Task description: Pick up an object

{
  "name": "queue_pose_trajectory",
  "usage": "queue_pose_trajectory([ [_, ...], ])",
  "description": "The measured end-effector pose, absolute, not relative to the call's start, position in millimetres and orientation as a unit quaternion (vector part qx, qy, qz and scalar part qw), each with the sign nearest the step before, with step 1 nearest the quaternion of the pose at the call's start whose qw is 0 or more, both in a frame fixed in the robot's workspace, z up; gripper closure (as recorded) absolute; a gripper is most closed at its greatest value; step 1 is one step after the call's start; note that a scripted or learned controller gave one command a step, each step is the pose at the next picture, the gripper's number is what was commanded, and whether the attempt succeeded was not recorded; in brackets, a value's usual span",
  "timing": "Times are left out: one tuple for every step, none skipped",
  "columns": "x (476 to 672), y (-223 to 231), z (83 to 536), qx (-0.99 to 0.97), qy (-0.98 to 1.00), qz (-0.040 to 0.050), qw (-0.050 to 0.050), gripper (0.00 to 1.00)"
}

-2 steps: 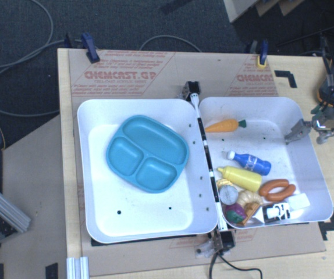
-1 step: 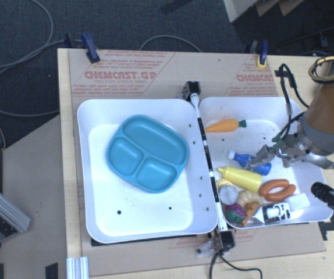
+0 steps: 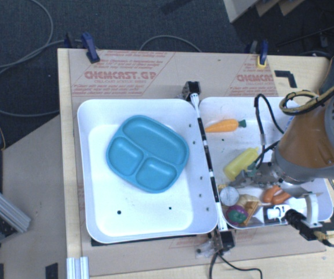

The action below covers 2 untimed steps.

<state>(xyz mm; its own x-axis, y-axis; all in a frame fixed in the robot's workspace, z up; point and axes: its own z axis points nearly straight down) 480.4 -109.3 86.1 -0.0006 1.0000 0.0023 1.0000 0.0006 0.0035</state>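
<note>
The worktop [image 3: 155,68] carries two shallow white bins side by side. The left bin [image 3: 144,214] holds a blue divided plate [image 3: 148,153] lying flat towards its far side, with bare white floor on the near side of it. The right bin [image 3: 231,144] holds all the small things. The grey arm [image 3: 306,144] reaches in from the right and hangs over the near right part of this bin. Its tool [image 3: 254,178] sits low, just near of a yellow oblong object [image 3: 241,163] that lies at a slant in the middle of the bin. Whether the tool is open or closed cannot be told, and nothing can be seen in its hold. An orange carrot [image 3: 222,126] with a green end lies across the far part of the bin, well apart from the tool. An orange piece [image 3: 276,195] shows under the wrist. In the near left corner are a pale ball [image 3: 230,196], a tan piece [image 3: 250,204] and a purple-and-green round thing [image 3: 235,215], close together.
</note>
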Motion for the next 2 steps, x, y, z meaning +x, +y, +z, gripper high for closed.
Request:
queue_pose_trajectory([
  [526.9, -96.9, 84.6, 0.706, 0.708, 0.0013, 0.002, 0.00],
  [524.8, -98.1, 94.4, 0.707, 0.707, 0.0005, 0.001, 1.00],
])
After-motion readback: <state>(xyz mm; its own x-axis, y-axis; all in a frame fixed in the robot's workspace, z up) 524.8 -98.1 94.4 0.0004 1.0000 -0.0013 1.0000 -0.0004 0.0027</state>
